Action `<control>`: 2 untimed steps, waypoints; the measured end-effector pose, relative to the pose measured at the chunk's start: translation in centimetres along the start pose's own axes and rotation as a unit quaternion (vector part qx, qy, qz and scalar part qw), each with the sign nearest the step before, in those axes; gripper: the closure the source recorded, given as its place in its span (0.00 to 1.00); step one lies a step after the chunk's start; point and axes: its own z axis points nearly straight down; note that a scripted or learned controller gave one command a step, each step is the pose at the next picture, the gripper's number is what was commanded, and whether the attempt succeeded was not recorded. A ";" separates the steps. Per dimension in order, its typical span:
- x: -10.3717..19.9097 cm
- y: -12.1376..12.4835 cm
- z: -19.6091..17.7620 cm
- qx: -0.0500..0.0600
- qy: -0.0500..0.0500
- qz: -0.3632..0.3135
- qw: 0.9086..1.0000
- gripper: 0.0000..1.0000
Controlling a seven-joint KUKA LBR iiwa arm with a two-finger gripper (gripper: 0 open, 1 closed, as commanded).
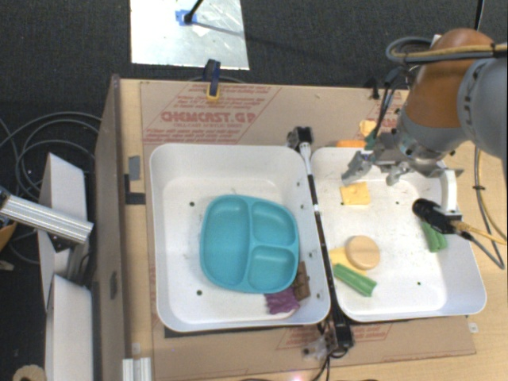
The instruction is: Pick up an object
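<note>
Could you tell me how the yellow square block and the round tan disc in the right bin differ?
The yellow square block is flat-sided and bright yellow; the round tan disc is circular and pale tan. The block lies alone near the gripper, while the disc rests against a green stick nearer the bin's front. Both lie in the right bin.

1. Bright, even light from overhead; the two white bins (238, 161) look nearly washed out.
2. Shadows are soft and short, hugging the teal plate (248, 244).
3. A shiny sheet (189, 22) on the dark floor shows pale glare.
4. Overall focus is slightly soft and grainy; the arm (448, 86) looks mildly blurred.
</note>
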 end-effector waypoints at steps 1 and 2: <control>-1.6 0.0 11.8 0.003 0.000 0.002 1.000 0.00; -4.7 1.0 10.7 -0.001 -0.001 0.002 1.000 0.00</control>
